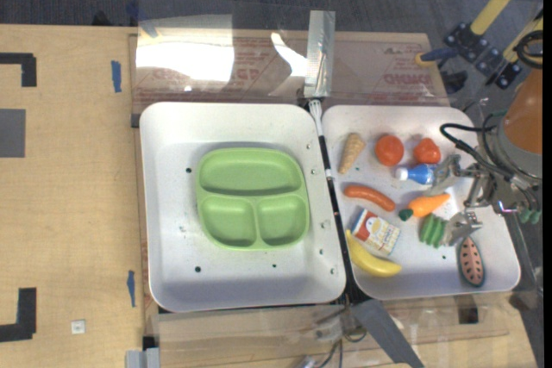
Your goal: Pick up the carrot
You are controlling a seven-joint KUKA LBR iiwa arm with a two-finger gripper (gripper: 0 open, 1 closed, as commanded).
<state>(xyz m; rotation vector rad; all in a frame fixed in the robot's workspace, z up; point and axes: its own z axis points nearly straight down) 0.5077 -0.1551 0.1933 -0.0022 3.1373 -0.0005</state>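
lowest in the frame, so nearest the lens, is the front rim of the two shallow white bins, the left-hand white bin (164, 271) and the right-hand white bin (504, 280) touching along a dark seam. in the left one sits a pale green plastic tray with three compartments (253, 196). the right one is crowded: a curved yellow toy banana (373, 258) at its lower left, a small white carton with a red picture (379, 233) touching it from above, a red-orange toy sausage (371, 196), a beige cone-shaped toy (350, 152), two round red-orange tomato-like toys (389, 150), a small white and blue bottle (417, 176), and a dark red seeded slice (471, 261) at the lower right.

the short orange toy carrot with a green leafy end (429, 206) lies on the floor of the right bin, right of centre, tilted, with the green part (432, 231) just below it.

the metal two-finger gripper (470, 215) is down at the right edge of the frame, just beside the carrot's right tip. cables and brackets hide its tips, so whether it is spread or closed cannot be told, and nothing shows the carrot pinched.

this looks like the approach or grasp-attempt step. the next move probably calls for centring over the carrot's body, clear of the bottle above.
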